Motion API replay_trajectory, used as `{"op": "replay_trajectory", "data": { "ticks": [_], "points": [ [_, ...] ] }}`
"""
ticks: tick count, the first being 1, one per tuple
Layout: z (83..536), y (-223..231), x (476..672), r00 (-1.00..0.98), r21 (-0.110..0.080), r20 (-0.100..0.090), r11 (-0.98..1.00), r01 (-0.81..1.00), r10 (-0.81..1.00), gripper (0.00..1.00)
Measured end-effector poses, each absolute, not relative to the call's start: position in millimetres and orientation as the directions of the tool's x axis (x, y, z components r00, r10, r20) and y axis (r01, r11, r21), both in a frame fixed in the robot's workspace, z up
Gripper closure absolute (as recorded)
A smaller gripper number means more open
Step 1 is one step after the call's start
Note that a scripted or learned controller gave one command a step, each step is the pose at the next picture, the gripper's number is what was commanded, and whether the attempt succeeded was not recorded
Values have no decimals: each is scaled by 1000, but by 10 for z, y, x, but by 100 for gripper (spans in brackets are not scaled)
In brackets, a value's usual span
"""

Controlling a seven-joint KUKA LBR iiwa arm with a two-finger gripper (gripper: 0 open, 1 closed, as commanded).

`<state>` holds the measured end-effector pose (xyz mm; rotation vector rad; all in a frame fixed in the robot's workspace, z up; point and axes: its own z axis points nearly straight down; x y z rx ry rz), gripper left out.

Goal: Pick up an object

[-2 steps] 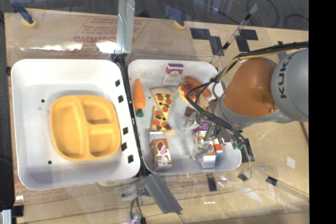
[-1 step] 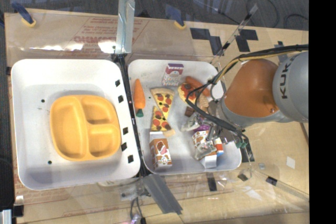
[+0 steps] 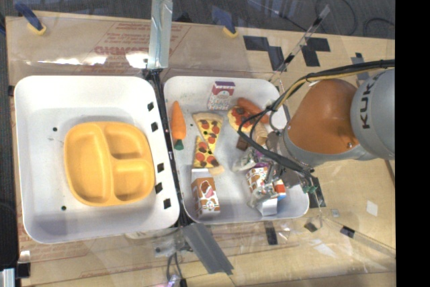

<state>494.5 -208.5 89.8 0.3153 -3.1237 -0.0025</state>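
Caught the arm reaching in from the right, low over the right side of the right bin, with the gripper down among the clutter there. Could not tell how wide the claw stood, nor whether anything was in it, with wrist and cables in the way. Found the likeliest target, a crumpled wrapper, just beside the gripper and possibly touching it, toward the bin's near right corner, with a small box just nearer. Judged the wrapper light, soft and slick: apt to crush, slide or slip free, so best pinched across a bunched fold at its middle rather than at a loose edge. Noted stiffer choices to the left: a carton by the near wall, probably firm enough for a squeeze across its narrow sides; a carrot along the left wall, likely hard, smooth and prone to roll unless taken across its thick middle; two pizza slices between, flat and thin, hard to get under. Also took in a packet against the far wall and a yellow tray in the left bin, well apart from the arm.
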Motion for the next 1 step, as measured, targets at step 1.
{"op": "replay_trajectory", "data": {
  "ticks": [1],
  "points": [
    [895, -1953, 4830, -972, 2, 2, 972, -235, -235, 0]
  ]
}}
